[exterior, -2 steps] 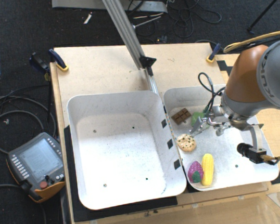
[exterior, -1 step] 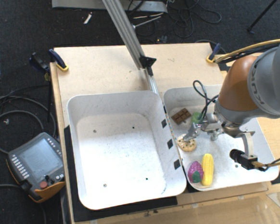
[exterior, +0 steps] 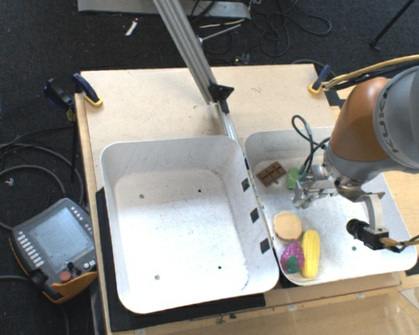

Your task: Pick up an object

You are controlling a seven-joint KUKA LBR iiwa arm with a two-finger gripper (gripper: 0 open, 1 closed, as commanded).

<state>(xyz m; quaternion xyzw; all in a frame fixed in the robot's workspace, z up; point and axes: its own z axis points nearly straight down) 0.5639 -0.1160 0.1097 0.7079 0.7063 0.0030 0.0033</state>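
so the arm (exterior: pixel 379 124) comes in from the right and hangs its tool (exterior: pixel 306 190) low in the right bin (exterior: pixel 400 246), right by a green thing (exterior: pixel 293 177), probably lining up a grab there. can't tell the tool's state, it's too small and cluttered. the pickable stuff sits in that bin: a flat brown chocolate bar (exterior: pixel 271 173) at the far side, a round tan bun (exterior: pixel 288 227), bumpy yellow corn (exterior: pixel 311 253) and a pink lumpy thing (exterior: pixel 291 255) near the front. the left bin (exterior: pixel 122 163) is smooth white plastic with speckles, on a pale wood surface (exterior: pixel 154 102).
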